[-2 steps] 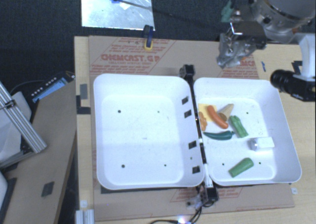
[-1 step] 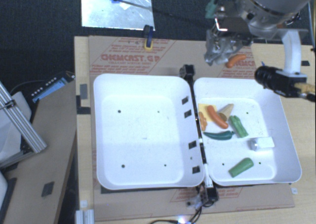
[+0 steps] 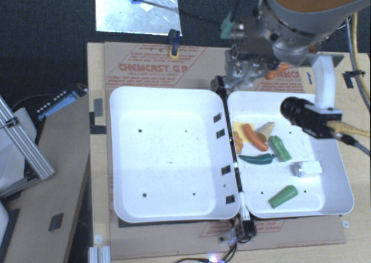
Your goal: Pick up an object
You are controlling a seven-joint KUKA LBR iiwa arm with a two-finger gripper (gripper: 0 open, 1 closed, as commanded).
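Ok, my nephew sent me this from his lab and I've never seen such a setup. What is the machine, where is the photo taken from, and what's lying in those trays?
One camera, fixed above a bench, looks down at a slant. The big grey and orange shape at the top right is a robot arm reaching in; its gripper hangs over the far edge of the trays, near something small and orange. I can't tell whether it is open or holding anything. Two shallow white trays sit side by side. The right tray holds toy food: a carrot, a dark green chilli, two green pieces, a tan wedge and a white block.
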